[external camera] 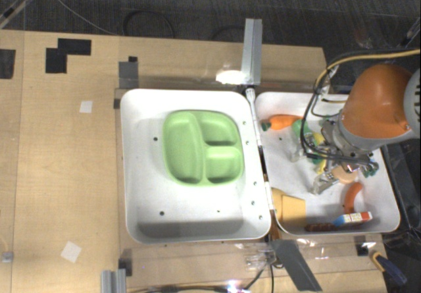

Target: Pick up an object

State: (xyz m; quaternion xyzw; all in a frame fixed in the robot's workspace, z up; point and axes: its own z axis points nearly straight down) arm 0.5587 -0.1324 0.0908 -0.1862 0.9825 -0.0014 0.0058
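Gripper (pixel 327 182) low in right bin (pixel 392 218) among clutter; jaws' state cannot tell; carrot (pixel 285 122) beyond them, untouched.

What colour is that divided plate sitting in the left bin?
The divided plate is light green, seen clearly in the overhead camera view, lying in the white left bin.

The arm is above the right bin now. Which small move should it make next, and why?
Probably a short, straight descent toward the small items just below it. The arm hangs over the right bin, where an orange piece, a red piece and a tan block lie. The left bin holds a green divided tray.
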